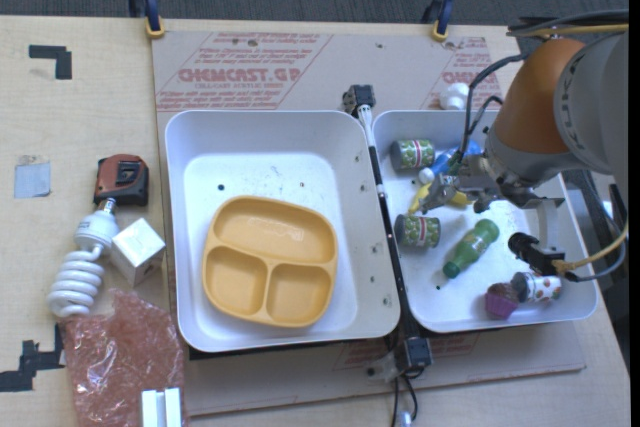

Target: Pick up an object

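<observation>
Over the right bin, the big grey arm bends down, its claw low between two little cans, though whether it is apart or together I cannot tell.

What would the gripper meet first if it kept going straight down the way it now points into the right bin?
Probably the bare white floor of the right bin, since the gripper hangs between the two green cans; depth is unclear.
</observation>
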You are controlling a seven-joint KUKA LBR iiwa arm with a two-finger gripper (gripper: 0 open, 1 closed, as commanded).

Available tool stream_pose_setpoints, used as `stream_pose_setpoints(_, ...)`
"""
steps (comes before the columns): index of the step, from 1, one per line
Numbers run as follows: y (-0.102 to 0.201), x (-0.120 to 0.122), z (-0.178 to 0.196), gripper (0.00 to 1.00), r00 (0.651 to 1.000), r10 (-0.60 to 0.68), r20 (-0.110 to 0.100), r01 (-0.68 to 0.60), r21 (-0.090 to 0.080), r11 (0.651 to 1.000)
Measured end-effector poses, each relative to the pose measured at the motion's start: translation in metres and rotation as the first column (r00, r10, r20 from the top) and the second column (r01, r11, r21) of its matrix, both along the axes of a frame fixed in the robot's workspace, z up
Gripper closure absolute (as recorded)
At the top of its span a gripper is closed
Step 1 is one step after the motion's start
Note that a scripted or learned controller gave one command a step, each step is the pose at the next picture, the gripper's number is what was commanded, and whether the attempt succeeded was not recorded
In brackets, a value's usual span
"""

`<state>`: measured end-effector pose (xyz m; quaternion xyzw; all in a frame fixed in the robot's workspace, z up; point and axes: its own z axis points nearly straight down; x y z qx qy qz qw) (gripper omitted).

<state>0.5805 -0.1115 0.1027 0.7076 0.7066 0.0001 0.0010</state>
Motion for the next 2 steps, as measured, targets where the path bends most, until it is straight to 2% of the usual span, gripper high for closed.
stream_pose_setpoints(1,-0.0006,0.0010,0.0105,1.00,1.000,0.000,0.003,0.000,-0.001,1.000)
stream_pose_setpoints(2,-0.0005,0.0010,0.0105,0.00,1.000,-0.001,0.002,0.001,-0.001,1.000)
